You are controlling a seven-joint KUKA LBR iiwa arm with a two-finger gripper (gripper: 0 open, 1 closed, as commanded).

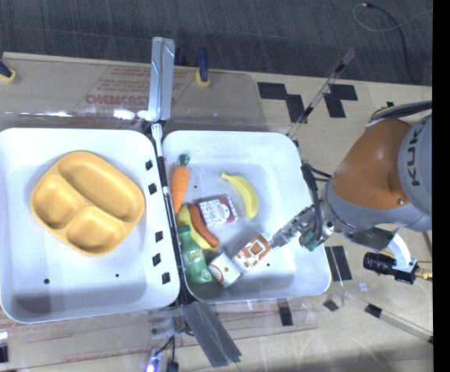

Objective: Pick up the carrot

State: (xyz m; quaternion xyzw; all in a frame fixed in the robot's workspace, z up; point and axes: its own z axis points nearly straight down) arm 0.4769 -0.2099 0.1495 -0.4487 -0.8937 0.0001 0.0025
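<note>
The carrot (179,186), orange with a green top, lies lengthwise along the left wall of the right bin (286,149). My gripper (290,233) hangs over the right side of the same bin, well to the right of the carrot and a little nearer the front. It points left toward a small orange and white carton (252,253). The carrot lies free, apart from the gripper.
Around the carrot lie a banana (242,193), a red and white packet (216,210), a sausage (203,225), a green bottle (193,258) and a second carton (225,270). The left bin (15,285) holds a yellow divided plate (87,201).
</note>
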